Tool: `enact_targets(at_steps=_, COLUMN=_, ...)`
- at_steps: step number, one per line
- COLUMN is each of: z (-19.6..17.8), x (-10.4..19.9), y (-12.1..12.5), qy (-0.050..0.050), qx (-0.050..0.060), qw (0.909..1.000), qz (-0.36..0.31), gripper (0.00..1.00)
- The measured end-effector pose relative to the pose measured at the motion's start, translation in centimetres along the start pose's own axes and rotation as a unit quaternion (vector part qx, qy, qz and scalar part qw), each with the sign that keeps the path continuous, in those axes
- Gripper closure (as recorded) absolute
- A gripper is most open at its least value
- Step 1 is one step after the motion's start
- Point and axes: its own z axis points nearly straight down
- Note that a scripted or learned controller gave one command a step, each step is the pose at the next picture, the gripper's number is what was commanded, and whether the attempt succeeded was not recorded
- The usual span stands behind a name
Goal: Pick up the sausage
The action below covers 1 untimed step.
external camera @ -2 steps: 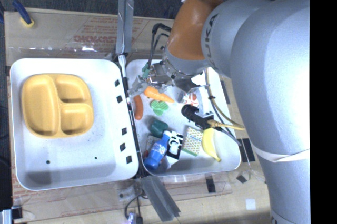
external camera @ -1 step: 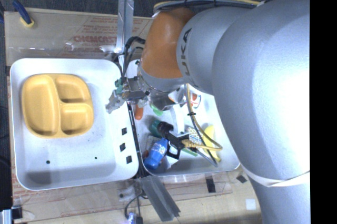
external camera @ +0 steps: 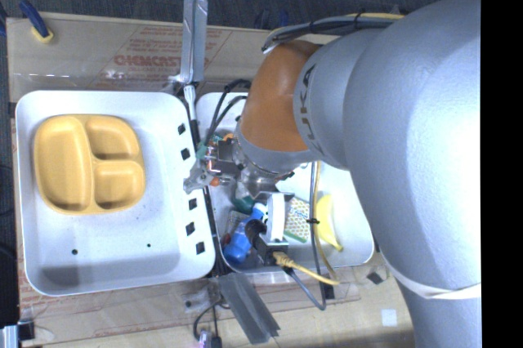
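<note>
My gripper point(external camera: 248, 202) hangs low over the left part of the right bin point(external camera: 356, 250), under the orange-banded wrist point(external camera: 278, 109). The big grey arm hides most of that bin. Around the gripper lies a cluster of small things: a blue object point(external camera: 237, 245) at the bin's front left, a small green piece point(external camera: 243, 202) just under the wrist, and a white and green patterned item point(external camera: 296, 220). A yellow banana point(external camera: 327, 224) rests to the right of them. I cannot make out anything between the fingers.
The left bin point(external camera: 98, 256) holds a yellow divided plate point(external camera: 88, 162) in its far left part. A grey divider with black clips point(external camera: 193, 199) separates the bins. A metal bar point(external camera: 194, 36) stands up behind them, and another point(external camera: 249, 307) lies in front.
</note>
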Motion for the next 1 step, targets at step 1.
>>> enact_targets(at_steps=1, z=-0.06, x=-8.03, y=2.97, qy=0.000, qx=-0.002, qw=0.9999, qz=0.012, gripper=0.00)
